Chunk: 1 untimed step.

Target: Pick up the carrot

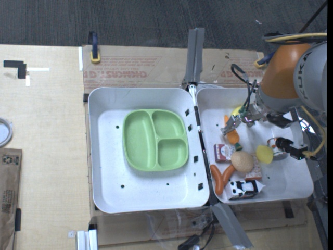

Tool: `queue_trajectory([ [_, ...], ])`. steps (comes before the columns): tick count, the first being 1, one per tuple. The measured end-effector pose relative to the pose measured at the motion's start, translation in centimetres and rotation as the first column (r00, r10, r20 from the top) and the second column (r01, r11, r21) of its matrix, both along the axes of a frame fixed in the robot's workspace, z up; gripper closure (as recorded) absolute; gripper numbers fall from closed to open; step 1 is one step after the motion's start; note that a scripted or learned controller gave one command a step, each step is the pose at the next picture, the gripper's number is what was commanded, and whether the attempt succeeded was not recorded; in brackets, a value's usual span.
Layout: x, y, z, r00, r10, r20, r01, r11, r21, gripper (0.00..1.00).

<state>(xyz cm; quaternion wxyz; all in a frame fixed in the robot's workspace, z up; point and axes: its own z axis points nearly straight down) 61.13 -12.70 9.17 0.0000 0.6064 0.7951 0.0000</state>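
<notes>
Gripper (232, 125) fingers are seen spread apart in the right bin (291, 189), directly over the carrot (231, 133), which lies between them near the bin's left wall. Nothing is lifted yet; closing and raising are judged to remain.

The table (47, 119) is light brown wood. Two white bins sit on it side by side, touching in the middle. The left bin (104, 155) and the right bin (291, 184) are both shallow. Behind the bins lies a flat piece of brown cardboard (135, 66) with red writing. A roll of tape (3, 133) rests at the left edge of the table, with a brown paper bag (9, 191) just below it.
</notes>
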Motion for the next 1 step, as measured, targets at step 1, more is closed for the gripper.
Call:
queue_trajectory([
  [1,0.01,-0.11,0.92,1.0,-0.003,0.0,0.003,1.0,0.0,1.0],
])
